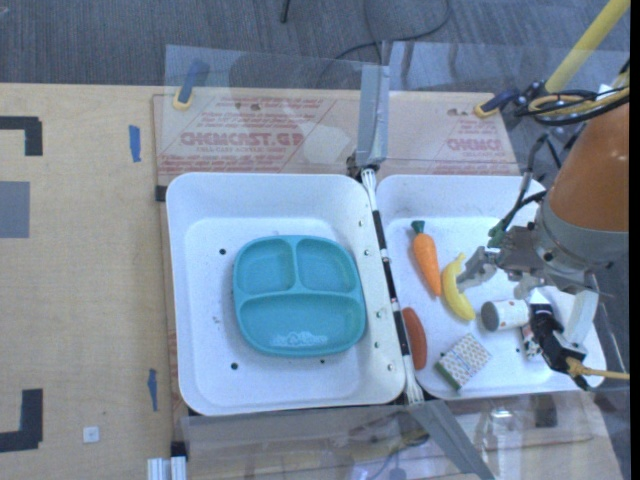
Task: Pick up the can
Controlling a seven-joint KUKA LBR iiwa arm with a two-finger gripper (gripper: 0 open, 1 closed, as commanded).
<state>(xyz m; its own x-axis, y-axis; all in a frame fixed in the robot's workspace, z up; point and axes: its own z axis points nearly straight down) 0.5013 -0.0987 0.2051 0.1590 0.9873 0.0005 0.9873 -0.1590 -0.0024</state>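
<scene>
The can (503, 314) lies on its side in the right bin (440, 210), just beside the banana (457, 289), with the arm's wrist close above it. The pincer (520, 303) hovers near the can; how wide it stands cannot be told, nor whether it has hold of anything. The step looks like the approach. Next it needs to straddle the can squarely and close.
</scene>
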